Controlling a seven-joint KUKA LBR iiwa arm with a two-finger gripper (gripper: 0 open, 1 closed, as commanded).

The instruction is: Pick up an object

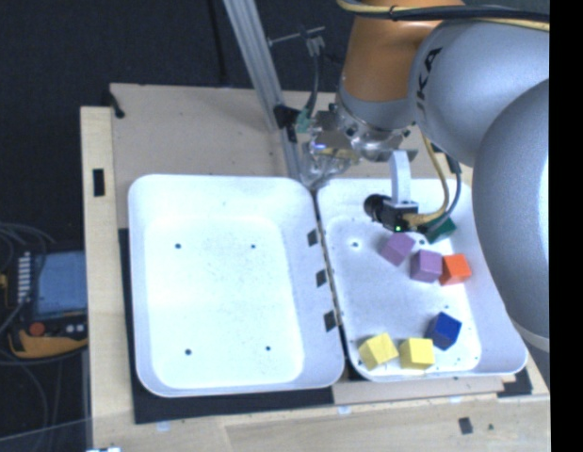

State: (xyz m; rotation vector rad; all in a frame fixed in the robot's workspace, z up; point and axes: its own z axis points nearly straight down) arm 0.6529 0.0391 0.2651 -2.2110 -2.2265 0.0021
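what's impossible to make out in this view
1. gripper: camera view, small and blurred against the metal rail behind it; whether it holds anything cannot be told.
2. green object: camera view, mostly covered by robot parts; its shape is unclear.
3. right bin: camera view, its right side lies under the grey arm; anything there is hidden.

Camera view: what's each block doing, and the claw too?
Grey robot claw: above the bins' far edge, no block seen in it.
Two purple cube blocks: lying loose in the right white bin.
Orange cube block: lying against one purple block.
Blue cube block: lying loose, alone.
Two yellow cube blocks: lying side by side, near edge.
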